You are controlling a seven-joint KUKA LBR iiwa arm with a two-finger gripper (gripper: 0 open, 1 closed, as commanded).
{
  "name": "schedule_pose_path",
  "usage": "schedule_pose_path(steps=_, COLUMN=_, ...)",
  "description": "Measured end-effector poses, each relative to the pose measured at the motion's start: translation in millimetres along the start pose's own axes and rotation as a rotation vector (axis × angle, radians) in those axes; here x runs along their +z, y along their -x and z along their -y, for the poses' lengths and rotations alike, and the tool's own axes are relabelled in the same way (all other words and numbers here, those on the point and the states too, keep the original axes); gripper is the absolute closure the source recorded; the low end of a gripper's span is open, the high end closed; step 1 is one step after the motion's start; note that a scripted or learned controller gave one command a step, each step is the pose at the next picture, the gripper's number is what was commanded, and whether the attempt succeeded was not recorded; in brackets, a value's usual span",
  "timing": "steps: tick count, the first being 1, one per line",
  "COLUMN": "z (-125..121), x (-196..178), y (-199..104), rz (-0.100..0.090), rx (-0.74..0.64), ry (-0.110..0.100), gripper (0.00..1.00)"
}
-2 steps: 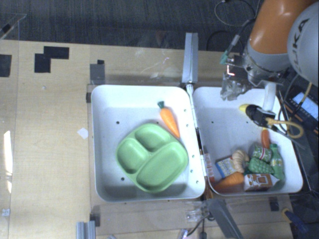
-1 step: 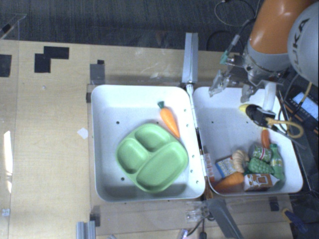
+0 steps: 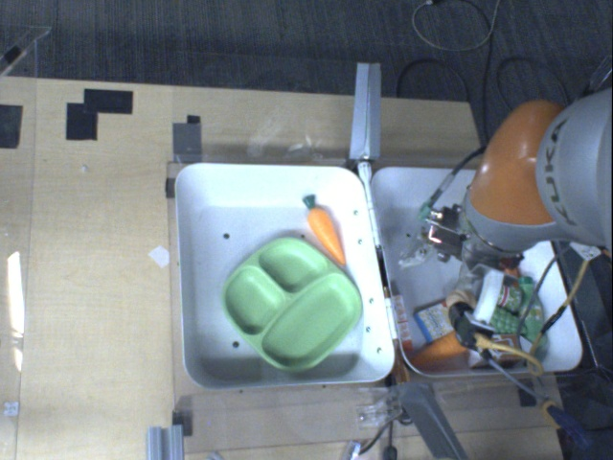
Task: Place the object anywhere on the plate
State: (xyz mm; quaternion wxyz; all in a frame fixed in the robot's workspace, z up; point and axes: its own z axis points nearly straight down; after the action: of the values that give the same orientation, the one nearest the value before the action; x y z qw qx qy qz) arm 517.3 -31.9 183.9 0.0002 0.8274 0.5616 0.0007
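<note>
One carrot (image 3: 327, 234) touches one green three-compartment plate (image 3: 292, 302) in the left of two bins; my pincer (image 3: 433, 242), its grip state indiscernible, hangs over the right bin (image 3: 402, 190).

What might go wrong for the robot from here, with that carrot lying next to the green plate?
1. The carrot lies close to the left bin's right wall, so the hand may have little room to close around it.
2. It touches the rim of the green plate, so a slightly off reach could nudge the plate.
3. The arm hangs over the right bin among loose items and cables, which might snag.
</note>
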Motion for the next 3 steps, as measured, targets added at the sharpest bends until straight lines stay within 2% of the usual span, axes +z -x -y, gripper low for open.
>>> schedule_pose_path(steps=1, z=-40, x=-1, y=-45, rz=-0.001, rx=-0.043, ry=0.002, gripper=0.0)
schedule_pose_path(steps=2, z=-49, x=-2, y=-29, rz=-0.002, rx=0.106, ry=0.003, gripper=0.0)
schedule_pose_path(steps=3, z=-76, x=-20, y=-8, rz=-0.001, rx=0.032, ry=0.002, gripper=0.0)
